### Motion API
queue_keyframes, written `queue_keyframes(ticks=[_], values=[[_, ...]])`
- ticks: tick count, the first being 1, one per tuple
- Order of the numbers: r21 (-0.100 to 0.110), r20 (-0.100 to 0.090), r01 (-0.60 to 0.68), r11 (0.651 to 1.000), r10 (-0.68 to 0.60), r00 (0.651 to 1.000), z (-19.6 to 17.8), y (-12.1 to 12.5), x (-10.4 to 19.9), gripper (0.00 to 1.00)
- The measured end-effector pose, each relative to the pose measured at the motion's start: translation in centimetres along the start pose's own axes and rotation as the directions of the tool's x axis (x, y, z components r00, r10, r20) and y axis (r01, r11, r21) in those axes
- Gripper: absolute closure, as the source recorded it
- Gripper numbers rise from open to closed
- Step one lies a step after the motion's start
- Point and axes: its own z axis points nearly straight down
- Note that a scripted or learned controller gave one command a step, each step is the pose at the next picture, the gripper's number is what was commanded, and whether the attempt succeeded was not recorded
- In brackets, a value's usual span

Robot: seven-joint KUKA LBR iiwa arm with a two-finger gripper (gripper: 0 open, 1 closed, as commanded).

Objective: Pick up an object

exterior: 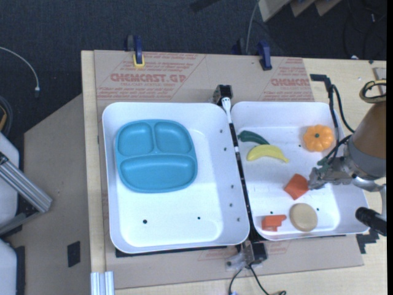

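At the near edge of the right bin (270,118), a small orange-red piece (273,222) and a round beige object (303,217) are seen lying just beside each other, the beige one to the right. Behind them, a red block (296,186) is found near the middle of the bin, tilted on the white floor.

The gripper (320,178) is lowered into the bin from the right, and its tip is placed just beside the right edge of the red block. Whether contact is made cannot be told, and whether the gripper is apart or together cannot be told either, as its tip is blurred against the block. Nothing is seen lifted off the bin floor.

Farther back, a yellow banana (266,155) is laid across the left half of the bin. A dark green vegetable (253,137) lies just behind it. An orange pumpkin (317,138) is set near the far right corner, well apart from the banana.

In the left bin (184,214), a blue divided plate (157,155) is placed flat in the far left part.

Both bins are borne on a brown board (202,72), to whose far edge two blue clamps (137,45) are fixed.
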Motion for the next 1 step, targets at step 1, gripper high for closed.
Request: queue_keyframes(ticks=[1], values=[[-0.003, 0.002, 0.003, 1.0, -0.003, 1.0, -5.88, 0.7, 0.72, 1.0]])
